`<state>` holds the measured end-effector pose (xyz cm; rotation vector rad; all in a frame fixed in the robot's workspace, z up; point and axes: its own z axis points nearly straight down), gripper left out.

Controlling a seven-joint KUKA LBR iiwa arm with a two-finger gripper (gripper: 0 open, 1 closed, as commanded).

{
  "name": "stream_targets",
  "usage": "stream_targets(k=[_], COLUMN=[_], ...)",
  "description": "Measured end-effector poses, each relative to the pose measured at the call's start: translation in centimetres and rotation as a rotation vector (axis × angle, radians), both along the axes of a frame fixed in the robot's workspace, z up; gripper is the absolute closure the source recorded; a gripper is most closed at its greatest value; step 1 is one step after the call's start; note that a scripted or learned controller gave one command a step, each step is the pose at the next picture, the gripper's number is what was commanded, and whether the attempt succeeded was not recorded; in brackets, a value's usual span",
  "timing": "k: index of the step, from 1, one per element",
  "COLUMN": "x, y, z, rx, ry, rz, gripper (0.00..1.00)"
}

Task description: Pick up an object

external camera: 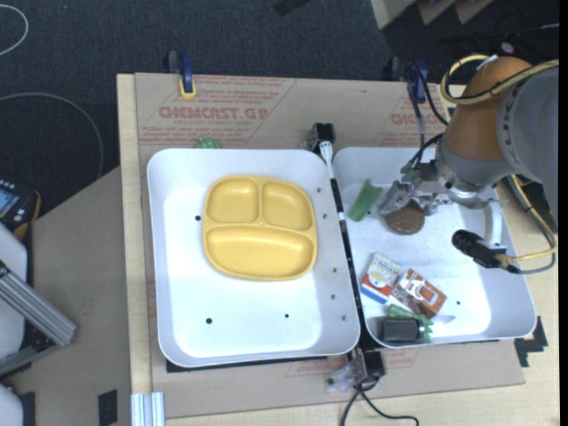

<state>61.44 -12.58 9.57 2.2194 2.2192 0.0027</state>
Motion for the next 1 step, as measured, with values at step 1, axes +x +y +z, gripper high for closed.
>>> stream_targets(k=[1], x=[1.44], y=[6.66], z=[9.59], rx=[0.002], ry=[-0.008], rz=[0.008], gripper=[1.00])
